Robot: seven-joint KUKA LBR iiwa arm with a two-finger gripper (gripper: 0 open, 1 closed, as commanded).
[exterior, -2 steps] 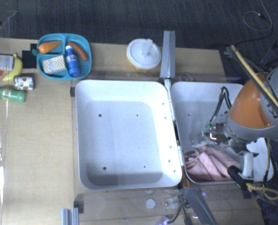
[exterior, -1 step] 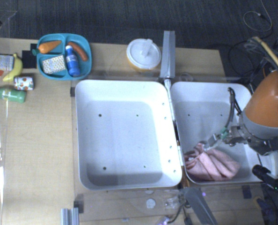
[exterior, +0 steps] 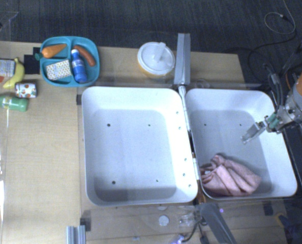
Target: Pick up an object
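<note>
A crumpled pink cloth (exterior: pixel 231 177) lies in the near left corner of the right bin (exterior: pixel 227 105). My gripper (exterior: pixel 249 134) hangs over the right part of that bin, reaching in from the right edge and slanting down to the left. It is above and to the right of the cloth, clearly apart from it, with nothing in its grasp.
The left bin (exterior: pixel 90 136) sits beside the right one, with a metal divider (exterior: pixel 182 60) behind the seam. On the bench behind are a white lidded tub (exterior: pixel 156 58), a blue tray (exterior: pixel 92 67) of toy food, a banana (exterior: pixel 15 74), a small can (exterior: pixel 25 90) and a green bottle (exterior: pixel 9 102).
</note>
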